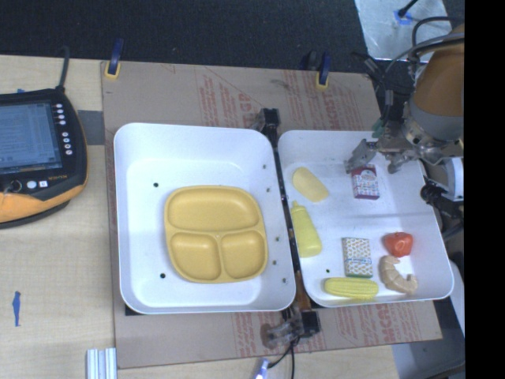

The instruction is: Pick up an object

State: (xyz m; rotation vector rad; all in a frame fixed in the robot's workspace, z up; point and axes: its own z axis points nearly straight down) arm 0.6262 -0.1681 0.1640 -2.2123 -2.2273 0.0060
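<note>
- Two white bins are set side by side; the right bin (442, 235) serves as landmark, and the small red-and-white packet (365, 185) is seen in its upper part, lying flat.
- The gripper (371, 155) is poised just above that packet, at the bin's upper edge; the packet lies directly below, its long axis running up-down in the view.
- Whether the fingers are spread or closed cannot be told; nothing is seen held.

Glossy smooth white plastic bins (142, 212), matt yellow plastic divided tray (215, 232) well left of the gripper (377, 155), printed paper carton (364, 184) just below it, brown matt cardboard sheet (197, 93) underneath, pale wood-look bench (47, 290).
</note>
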